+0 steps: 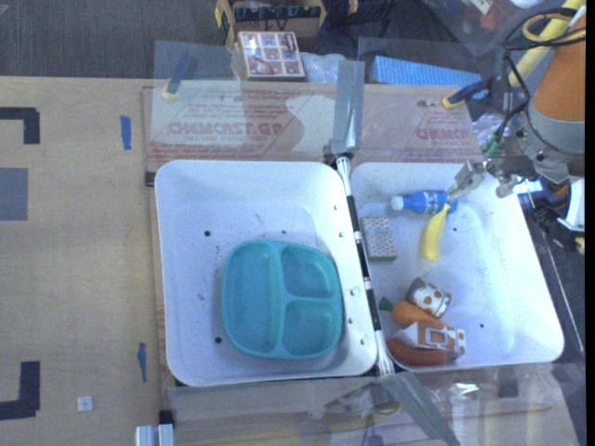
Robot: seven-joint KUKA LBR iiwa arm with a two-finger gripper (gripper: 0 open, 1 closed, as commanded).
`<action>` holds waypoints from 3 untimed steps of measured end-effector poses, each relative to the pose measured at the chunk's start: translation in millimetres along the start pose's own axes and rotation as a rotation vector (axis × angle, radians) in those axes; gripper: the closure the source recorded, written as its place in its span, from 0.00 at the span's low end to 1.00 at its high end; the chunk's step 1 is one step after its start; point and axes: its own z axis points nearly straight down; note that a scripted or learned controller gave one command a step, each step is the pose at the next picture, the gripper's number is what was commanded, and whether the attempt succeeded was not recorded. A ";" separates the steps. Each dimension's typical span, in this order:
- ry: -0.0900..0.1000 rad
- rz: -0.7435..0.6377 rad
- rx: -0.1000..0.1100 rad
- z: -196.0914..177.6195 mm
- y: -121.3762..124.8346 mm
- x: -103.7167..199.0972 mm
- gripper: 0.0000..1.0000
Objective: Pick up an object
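My gripper (483,186) hangs over the far right part of the right bin (521,277), open, with nothing between its fingers. Its left fingertip (462,183) is just to the right of a blue bottle with a white cap (420,201) lying on its side. A yellow banana-shaped piece (434,233) lies just below the bottle. A small grey-green block (378,238) rests by the bin's left wall. Near the front lie a white and brown toy (429,297), an orange carrot (407,313), a small printed box (444,338) and a reddish sausage (416,352).
The left bin (186,203) holds a teal divided plate (282,299). A metal divider strip (348,119) stands behind the seam between the bins. Cardboard boxes (271,7) and cables (521,35) sit beyond the bench's far edge.
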 end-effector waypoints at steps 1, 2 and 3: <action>0.000 -0.029 -0.005 116.6 -15.6 41.2 0.00; 0.000 -0.026 -0.009 105.5 -14.6 40.5 1.00; 0.001 -0.139 -0.001 3.9 -2.5 82.1 1.00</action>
